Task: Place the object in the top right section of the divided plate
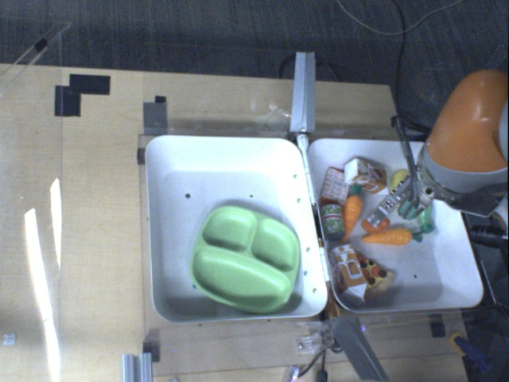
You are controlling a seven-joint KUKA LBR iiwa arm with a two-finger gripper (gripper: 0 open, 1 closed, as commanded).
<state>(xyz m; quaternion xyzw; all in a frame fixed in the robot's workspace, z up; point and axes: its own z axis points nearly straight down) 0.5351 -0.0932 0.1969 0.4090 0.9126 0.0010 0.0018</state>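
Bins side by side: left bin (167,213) carries the green divided plate (246,258), all three sections bare, top right section (276,243) included. Right bin (465,281) holds the clutter: two carrots (390,236), a small can (332,220), food packets (354,266). Arm (469,138) reaches over the right bin; gripper (409,201) low among the items, just above the lying carrot. Finger state: cannot tell, nor whether anything is taken. Judgement: early stage. Pick unconfirmed; carry across and placement all remain.
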